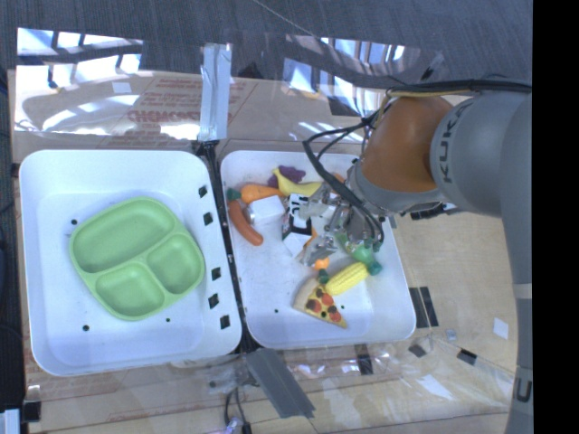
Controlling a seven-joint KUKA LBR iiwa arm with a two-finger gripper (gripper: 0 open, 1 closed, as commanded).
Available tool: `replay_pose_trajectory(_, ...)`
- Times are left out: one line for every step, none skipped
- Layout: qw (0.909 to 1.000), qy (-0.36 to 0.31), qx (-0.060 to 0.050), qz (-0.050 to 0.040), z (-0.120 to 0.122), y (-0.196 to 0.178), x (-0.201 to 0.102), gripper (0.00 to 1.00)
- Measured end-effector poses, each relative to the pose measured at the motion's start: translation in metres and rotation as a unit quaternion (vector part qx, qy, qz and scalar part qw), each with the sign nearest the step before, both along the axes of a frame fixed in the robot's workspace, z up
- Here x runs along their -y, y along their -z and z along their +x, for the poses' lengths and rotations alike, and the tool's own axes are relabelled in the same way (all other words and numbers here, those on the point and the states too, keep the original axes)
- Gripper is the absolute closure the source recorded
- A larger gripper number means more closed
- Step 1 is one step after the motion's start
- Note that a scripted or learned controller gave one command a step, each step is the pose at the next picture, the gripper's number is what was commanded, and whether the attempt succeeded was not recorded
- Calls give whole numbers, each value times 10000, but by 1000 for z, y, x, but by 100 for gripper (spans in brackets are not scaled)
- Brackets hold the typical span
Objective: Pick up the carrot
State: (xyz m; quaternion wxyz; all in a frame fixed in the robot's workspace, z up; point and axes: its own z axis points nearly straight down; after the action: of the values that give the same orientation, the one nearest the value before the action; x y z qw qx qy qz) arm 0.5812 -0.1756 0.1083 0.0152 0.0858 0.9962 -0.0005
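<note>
The left bin (54, 333) carries a green plate (136, 256) with three compartments. In the right bin (271, 328), just past the divider, a hot dog (245, 223) lies with its long axis running from upper left to lower right. Above it, the carrot (257, 191) lies near the bin's upper left, its long axis nearly level, thick end left, tapering right toward a banana (301, 186). A white block (269, 211) sits just under the carrot. Further right are a pizza slice (320, 304) and a corn cob (349, 277). The gripper (333, 235) hangs over the middle of the right bin, above the corn, and I cannot tell its grasp state. The carrot lies up and to the left of the gripper, so the coming move likely calls for travel that way.
</note>
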Motion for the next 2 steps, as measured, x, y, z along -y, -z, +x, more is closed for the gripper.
replay_pose_trajectory(10000, 26, 35, 3, -7, -1, 13, 0)
replay_pose_trajectory(10000, -8, 92, -34, -3, -18, 14, 100)
